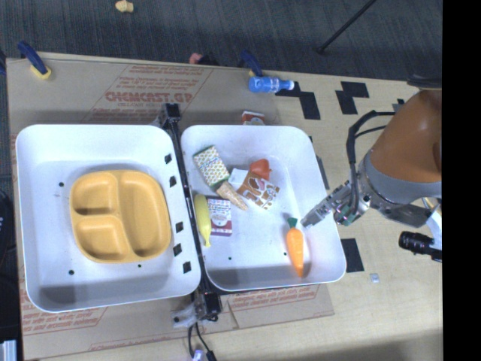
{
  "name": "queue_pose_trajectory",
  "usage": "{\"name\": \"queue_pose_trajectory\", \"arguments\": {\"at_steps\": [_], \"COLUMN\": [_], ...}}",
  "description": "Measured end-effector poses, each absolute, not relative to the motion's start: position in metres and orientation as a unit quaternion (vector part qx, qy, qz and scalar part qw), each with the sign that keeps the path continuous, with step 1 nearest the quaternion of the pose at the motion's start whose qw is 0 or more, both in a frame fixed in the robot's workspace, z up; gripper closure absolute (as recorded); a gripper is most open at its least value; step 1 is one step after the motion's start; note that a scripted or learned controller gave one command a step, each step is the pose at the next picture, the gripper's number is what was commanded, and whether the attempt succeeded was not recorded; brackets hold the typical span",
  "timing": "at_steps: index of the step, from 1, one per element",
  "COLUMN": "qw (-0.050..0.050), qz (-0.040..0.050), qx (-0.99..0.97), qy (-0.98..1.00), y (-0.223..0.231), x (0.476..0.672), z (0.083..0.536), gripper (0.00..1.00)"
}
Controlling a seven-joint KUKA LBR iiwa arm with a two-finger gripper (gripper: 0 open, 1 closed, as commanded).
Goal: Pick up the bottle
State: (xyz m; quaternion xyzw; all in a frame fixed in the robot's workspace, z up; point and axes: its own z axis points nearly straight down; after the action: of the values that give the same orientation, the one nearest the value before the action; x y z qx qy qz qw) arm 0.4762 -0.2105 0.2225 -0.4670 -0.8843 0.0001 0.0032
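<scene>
My fingers (pixel 312 217) hang at the right rim of the right bin (pixel 322 173), pointing down and left toward the carrot (pixel 296 250). I cannot tell from here whether they are spread or pressed together; the tips blur into a single grey shape, and nothing shows between them. Behind them my wrist (pixel 352 203) and the orange band (pixel 412 138) of my arm stretch off to the right, over the bare table (pixel 383 292).

Taking the carrot as my landmark: it lies in the right bin's near right corner, its green top just below and left of my fingers, its orange body pointing toward the bin's near wall. Up and left of the carrot sits a small cluster: a red-and-white carton (pixel 260 189), a checked packet (pixel 211 165) and a slim wafer-coloured piece (pixel 232 196) between them. Left of the carrot, a banana (pixel 202 218) lies along the bin's left wall, with a small red-and-white packet (pixel 220 216) just beside it.

The bottle (pixel 267 85) is well apart from the carrot, far up past the right bin's far wall, lying on its side on the table outside both bins; it is blue with a pale cap end pointing right.

Far left of the carrot, the left bin (pixel 30 201) holds a yellow divided tray (pixel 120 215).
</scene>
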Motion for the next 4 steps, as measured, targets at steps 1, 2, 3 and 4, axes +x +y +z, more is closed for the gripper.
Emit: {"name": "queue_pose_trajectory", "arguments": {"at_steps": [1,2,3,4], "qw": [0.000,0.003,0.002,0.003], "qz": [0.0004,-0.0001,-0.0004,-0.0009], "qx": [-0.415,-0.289,-0.039,0.149], "qy": [-0.910,-0.957,-0.999,-0.989], "y": [-0.211,-0.211,-0.211,-0.211], "x": [0.477,0.476,0.477,0.476], "z": [0.228,0.227,0.213,0.208], "gripper": [1.00,1.00,1.00,1.00]}}
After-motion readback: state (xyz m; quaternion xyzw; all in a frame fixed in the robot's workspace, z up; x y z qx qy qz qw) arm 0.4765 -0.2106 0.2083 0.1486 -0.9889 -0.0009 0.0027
